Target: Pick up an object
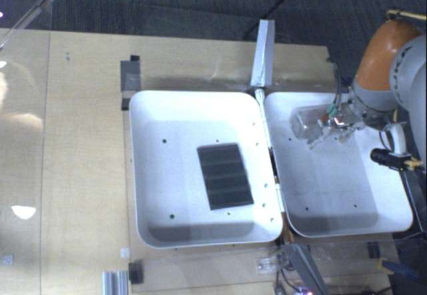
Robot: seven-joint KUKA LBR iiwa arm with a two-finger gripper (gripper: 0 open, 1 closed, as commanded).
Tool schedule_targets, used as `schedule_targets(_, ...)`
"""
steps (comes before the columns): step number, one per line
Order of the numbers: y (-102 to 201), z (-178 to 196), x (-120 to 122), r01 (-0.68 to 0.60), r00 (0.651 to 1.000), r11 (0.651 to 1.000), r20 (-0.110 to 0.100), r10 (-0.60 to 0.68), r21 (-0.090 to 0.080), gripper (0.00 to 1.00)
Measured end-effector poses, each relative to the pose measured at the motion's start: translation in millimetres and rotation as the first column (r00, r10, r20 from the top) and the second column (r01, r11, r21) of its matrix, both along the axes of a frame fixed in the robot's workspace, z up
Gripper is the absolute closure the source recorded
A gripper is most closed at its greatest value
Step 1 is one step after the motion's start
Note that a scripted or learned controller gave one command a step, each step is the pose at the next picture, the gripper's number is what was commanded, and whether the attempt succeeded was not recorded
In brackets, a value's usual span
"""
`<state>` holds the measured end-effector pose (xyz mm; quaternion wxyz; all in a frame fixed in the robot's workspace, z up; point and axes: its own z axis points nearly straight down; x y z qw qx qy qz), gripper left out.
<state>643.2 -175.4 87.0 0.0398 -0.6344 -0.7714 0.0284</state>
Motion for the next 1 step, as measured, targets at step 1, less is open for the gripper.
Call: schedule_targets(1, -14.6, -1.5, 2.8, -0.018, 1.0, 0.999, -0.01, 0.018, 0.026, 0.0)
